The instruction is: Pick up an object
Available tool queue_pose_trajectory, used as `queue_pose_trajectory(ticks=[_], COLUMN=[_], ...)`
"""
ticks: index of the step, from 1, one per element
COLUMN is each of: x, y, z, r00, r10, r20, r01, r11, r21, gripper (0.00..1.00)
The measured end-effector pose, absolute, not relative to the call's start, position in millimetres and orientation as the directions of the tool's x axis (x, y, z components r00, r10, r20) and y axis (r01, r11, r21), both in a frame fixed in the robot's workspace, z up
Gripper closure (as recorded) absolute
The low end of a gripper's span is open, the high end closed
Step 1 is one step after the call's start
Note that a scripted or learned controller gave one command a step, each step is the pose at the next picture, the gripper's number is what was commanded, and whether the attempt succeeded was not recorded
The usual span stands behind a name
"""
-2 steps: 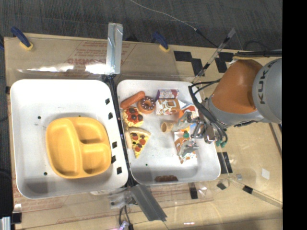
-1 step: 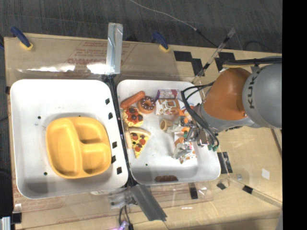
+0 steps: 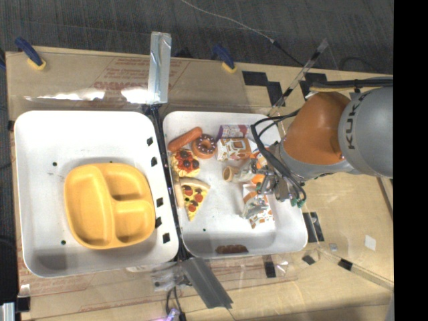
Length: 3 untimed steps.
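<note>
The claw (image 3: pixel 267 182) is hanging low over the right side of the right bin (image 3: pixel 221 236), down among the clutter there, and I cannot tell how it is set, since wrist and cables are covering it from above. It is sitting right over a crinkled packet (image 3: pixel 257 212) and some small orange bits (image 3: pixel 257 177), so my guess is that one of these is what it is going for; nothing is showing as lifted. The arm (image 3: pixel 364 136) is leaning in from the right, which is likely why it is working that near edge first.

Further out, a printed carton (image 3: pixel 234 149) is lying just above, with a small cup (image 3: pixel 229 174) beside it. Toward the bin's left wall a pizza slice (image 3: pixel 193 196), a donut (image 3: pixel 204 146) and a hot dog (image 3: pixel 184 139) are lying close together, loose and flat, as if tipped in. In the left bin (image 3: pixel 40 132) a yellow tray (image 3: pixel 109 204) is resting alone, well apart from the claw.
</note>
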State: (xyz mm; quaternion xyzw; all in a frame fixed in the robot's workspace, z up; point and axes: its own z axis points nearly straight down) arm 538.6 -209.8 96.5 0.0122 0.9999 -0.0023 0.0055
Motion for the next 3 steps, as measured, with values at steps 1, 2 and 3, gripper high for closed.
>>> queue_pose_trajectory(ticks=[1,2,3], x=[553.8,606.8,550.5], y=[-209.8,-211.9,-210.5], z=[96.8,94.8,95.9], r00=[-0.999,-0.998,-0.984], r10=[-0.035,-0.059,-0.178], r20=[-0.011,-0.003,-0.008], r01=[-0.035,-0.059,-0.178], r11=[0.999,0.998,0.984], r21=[-0.005,-0.003,-0.005], gripper=[0.0,0.0,0.0])
